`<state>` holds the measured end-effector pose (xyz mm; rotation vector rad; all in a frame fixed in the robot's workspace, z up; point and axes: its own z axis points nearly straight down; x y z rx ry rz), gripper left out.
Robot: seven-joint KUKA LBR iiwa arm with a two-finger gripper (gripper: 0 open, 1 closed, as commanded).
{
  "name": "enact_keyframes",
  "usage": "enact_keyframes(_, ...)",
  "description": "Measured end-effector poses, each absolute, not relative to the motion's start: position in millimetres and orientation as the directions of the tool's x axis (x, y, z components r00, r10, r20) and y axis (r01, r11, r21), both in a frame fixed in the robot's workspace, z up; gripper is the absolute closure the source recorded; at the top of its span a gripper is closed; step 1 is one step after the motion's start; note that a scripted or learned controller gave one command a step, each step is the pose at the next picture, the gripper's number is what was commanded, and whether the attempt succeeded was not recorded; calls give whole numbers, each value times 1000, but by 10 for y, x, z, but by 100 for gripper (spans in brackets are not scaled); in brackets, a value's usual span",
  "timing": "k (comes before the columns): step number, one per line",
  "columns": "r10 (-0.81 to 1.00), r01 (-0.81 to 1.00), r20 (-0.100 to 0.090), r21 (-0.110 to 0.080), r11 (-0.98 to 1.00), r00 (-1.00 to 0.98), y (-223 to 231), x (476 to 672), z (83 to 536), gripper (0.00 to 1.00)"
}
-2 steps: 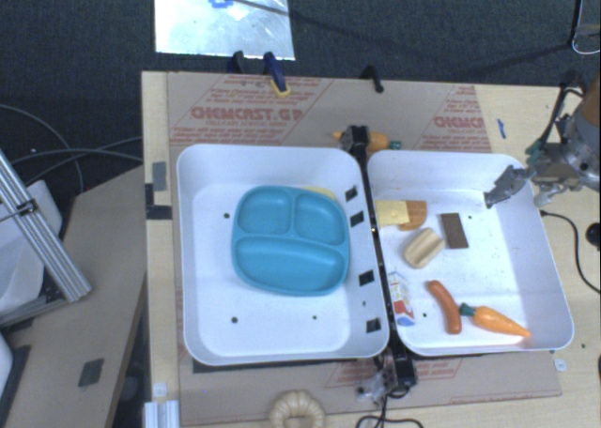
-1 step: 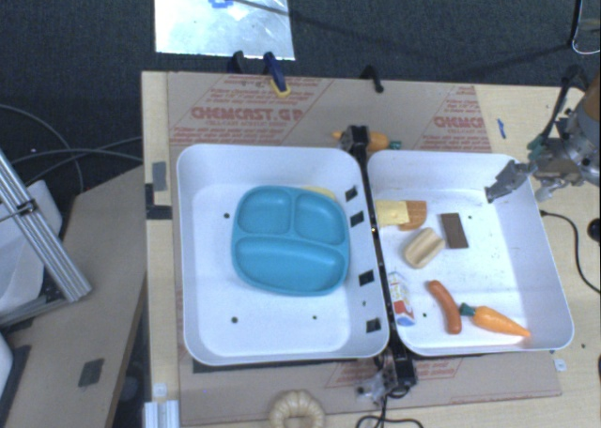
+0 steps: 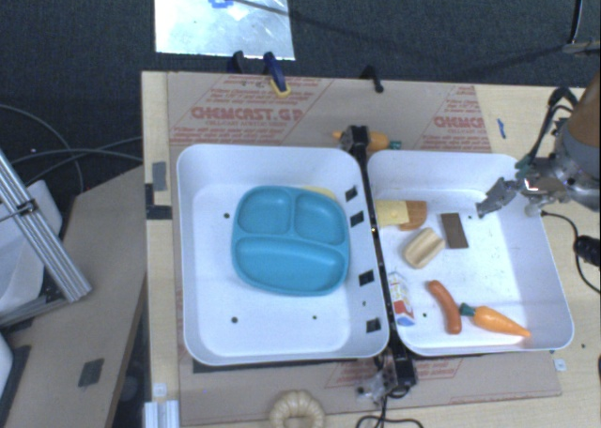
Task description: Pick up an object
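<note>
A grey robot arm's two-finger gripper (image 3: 500, 193) hangs over the right-hand shallow white plastic bin (image 3: 556, 299), apparently lining up on the loose toy foods there; whether it is open or closed cannot be told, and nothing is seen held. Candidates lie well apart, easing a clean grab: a brown rectangular block (image 3: 454, 230), a tan bread roll (image 3: 423, 248), a red sausage (image 3: 446, 306) and an orange plastic carrot (image 3: 496, 321). The left bin (image 3: 202, 323) holds a blue divided plate (image 3: 290, 239), both bins resting on a printed cardboard sheet (image 3: 246, 113) over a pale bench.
</note>
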<state>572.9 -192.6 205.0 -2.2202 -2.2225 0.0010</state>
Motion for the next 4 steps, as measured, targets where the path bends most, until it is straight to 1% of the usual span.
enact_keyframes(1,1000,1000,1,-3,1,-1,-1823,5700,1506,0)
enact_keyframes(2,1000,1000,1,-3,4,-4,-1734,5744,1022,0)
enact_keyframes(3,1000,1000,0,-1,2,-2,-1731,5748,838,0)
enact_keyframes(4,1000,1000,0,3,2,-2,-1734,5761,959,100)
